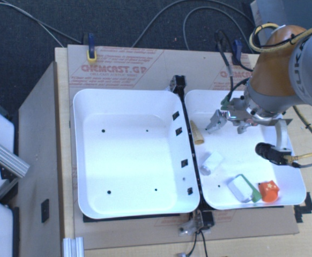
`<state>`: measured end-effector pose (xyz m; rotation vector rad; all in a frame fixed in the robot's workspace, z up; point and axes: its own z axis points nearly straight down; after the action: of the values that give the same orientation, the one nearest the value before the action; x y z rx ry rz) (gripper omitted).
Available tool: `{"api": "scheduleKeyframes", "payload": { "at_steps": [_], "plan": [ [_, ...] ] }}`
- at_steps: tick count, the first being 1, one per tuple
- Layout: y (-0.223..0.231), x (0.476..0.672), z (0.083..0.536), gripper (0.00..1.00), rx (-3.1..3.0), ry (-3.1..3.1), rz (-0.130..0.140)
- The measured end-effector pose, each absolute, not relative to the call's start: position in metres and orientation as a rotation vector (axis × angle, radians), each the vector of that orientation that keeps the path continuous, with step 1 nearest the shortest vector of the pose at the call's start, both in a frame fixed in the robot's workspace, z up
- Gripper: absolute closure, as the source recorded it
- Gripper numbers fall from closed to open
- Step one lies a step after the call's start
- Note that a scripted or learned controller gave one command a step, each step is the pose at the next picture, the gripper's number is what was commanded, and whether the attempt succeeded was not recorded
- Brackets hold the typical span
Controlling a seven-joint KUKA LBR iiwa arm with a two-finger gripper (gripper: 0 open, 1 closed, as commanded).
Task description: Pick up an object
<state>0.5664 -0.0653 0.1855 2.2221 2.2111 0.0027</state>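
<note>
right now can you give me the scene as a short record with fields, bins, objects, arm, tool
left bin: shallow white plastic bin
right bin: shallow white plastic bin, holds all the objects
objects: tan wooden stick by the divider; small clear plastic piece mid-bin; grey flat block with green edge and orange cube at the near edge
arm: grey, orange band, over the right bin
tool: two-finger tool above the right bin's far part, nothing seen between its fingers

You look down from one fixed camera above the bench [118,63], at a slant, taking in both white bins [86,143] and the arm [284,63] entering from your right.
</note>
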Motion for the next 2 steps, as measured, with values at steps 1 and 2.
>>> {"api": "scheduleKeyframes", "payload": {
  "at_steps": [1,2],
  "plan": [
    [-0.048,0.509,0.34,0.0,2.21,2.217,0.019],
    [-0.032,0.479,0.468,0.0,2.208,2.217,0.022]
  ]
}}
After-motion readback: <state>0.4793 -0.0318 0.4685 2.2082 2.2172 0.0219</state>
